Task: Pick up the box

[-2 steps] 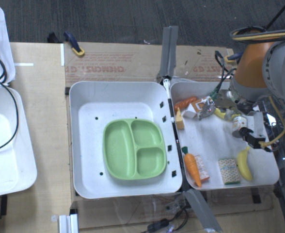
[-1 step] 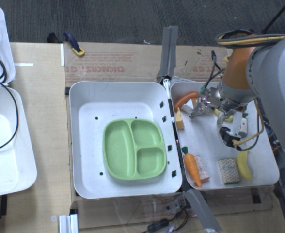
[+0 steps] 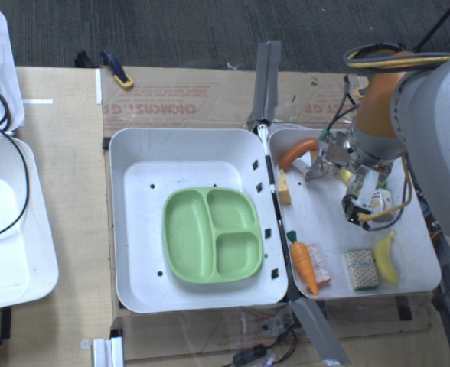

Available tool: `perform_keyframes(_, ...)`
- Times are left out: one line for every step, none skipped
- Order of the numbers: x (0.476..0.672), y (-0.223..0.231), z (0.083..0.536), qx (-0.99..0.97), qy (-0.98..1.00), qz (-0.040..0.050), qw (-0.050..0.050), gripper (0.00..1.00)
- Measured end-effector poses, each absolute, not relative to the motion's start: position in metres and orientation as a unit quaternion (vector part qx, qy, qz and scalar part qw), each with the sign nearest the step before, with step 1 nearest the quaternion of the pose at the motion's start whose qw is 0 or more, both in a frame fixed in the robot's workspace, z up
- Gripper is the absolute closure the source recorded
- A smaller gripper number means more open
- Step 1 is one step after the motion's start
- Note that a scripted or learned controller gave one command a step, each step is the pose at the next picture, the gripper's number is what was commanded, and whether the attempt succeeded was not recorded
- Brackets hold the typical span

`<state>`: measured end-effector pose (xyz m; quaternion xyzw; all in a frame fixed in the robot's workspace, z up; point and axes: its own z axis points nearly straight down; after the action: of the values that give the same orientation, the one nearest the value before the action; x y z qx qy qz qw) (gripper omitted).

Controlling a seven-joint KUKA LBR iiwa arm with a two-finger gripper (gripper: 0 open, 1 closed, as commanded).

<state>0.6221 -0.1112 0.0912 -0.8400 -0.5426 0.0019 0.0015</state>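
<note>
camera view: two white bins are seen side by side on the bench. the left bin [image 3: 125,228] is occupied by a green divided plate [image 3: 212,234], set slightly toward 5 o'clock of its middle. the right bin [image 3: 328,228] is entered from 2 o'clock by the grey arm [image 3: 432,113], whose orange band [image 3: 378,107] is seen above the wrist. the gripper [image 3: 355,182] is lowered over the upper part of the right bin, with a dark cable looped just below it; whether it is released or clenched cannot be told, and nothing can be made out as grasped.

the box [image 3: 360,270], small and patterned in green, is found at 5 o'clock in the right bin, well apart from the gripper and just beside a yellow banana [image 3: 384,257], which is placed at its 3 o'clock. a carrot [image 3: 302,265] is laid at 7 o'clock by the bin's left wall. a tan block [image 3: 284,189] is seen at 9 o'clock against that wall, and an orange curved piece [image 3: 295,153] at 11 o'clock.
</note>
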Motion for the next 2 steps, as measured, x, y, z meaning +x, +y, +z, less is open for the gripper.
perform_keyframes(0.622,-0.112,0.1,-0.839,-0.543,0.0027,0.001,1.0)
perform_keyframes(0.61,-0.028,0.191,-0.867,-0.498,0.001,0.0,1.0)
